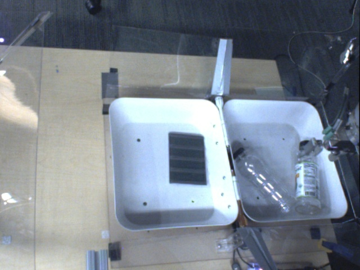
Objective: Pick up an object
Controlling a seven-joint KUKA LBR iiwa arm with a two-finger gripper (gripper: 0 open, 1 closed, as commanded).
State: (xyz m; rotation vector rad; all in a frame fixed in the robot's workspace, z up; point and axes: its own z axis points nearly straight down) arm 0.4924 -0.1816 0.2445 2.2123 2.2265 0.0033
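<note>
Surface [62, 167]: pale wood, bearing two white bins.
Left bin [129, 122]: dark ribbed rectangular pad [188, 158] at centre.
Right bin [264, 114]: clear plastic bottle [260, 180], lying, black cap toward 10 o'clock; small labelled bottle [307, 180] at 3 o'clock, near the rim.
Gripper [322, 145]: at the right rim, above the labelled bottle; the arm enters low from 3 o'clock. State of jaws: cannot tell.
</note>
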